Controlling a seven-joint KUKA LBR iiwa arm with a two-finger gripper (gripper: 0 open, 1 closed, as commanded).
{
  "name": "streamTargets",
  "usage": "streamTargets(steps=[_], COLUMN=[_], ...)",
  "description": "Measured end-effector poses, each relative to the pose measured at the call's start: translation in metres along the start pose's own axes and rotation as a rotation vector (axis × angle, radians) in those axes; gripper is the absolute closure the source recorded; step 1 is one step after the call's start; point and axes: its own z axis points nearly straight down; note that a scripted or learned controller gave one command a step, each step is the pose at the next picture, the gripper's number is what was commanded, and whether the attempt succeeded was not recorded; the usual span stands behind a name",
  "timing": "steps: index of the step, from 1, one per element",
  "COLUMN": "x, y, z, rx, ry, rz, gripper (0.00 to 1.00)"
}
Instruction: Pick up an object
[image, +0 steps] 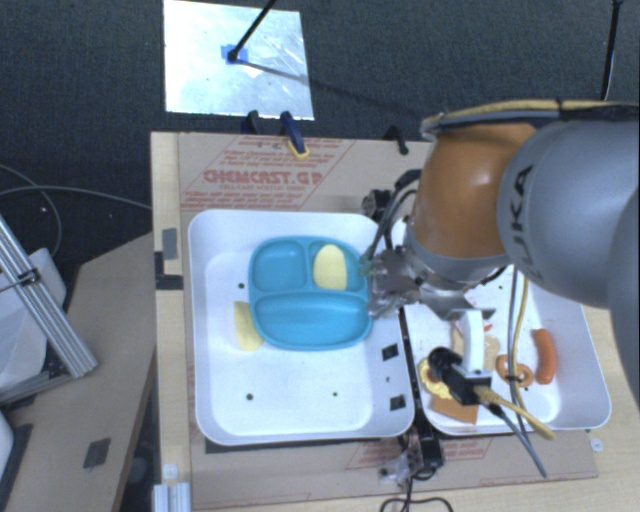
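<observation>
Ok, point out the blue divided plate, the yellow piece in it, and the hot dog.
blue divided plate (305, 320): camera view, bare floor of its large compartment.
yellow piece (330, 267): camera view, its middle, in the plate's upper right compartment.
hot dog (544, 357): camera view, mid-length, right bin.

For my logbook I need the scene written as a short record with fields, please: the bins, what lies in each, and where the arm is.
left bin: holds a blue divided plate
plate content: pale yellow item in its upper right compartment
beside plate: yellow piece on the bin floor, at the plate's left edge
right bin: sausage, pretzel, black object, other small items
arm: over the divider between the bins, wrist near the plate's right edge
grasp: cannot tell
</observation>
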Motion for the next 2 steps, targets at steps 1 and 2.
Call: streamTargets(steps=[1, 2], x=[0.006, 0.023], y=[0.007, -0.023], z=[-0.183, -0.102], rx=[-0.017, 0.005], ry=[0.003, 0.000], rz=[-0.006, -0.005], gripper=[1.00, 1.00])
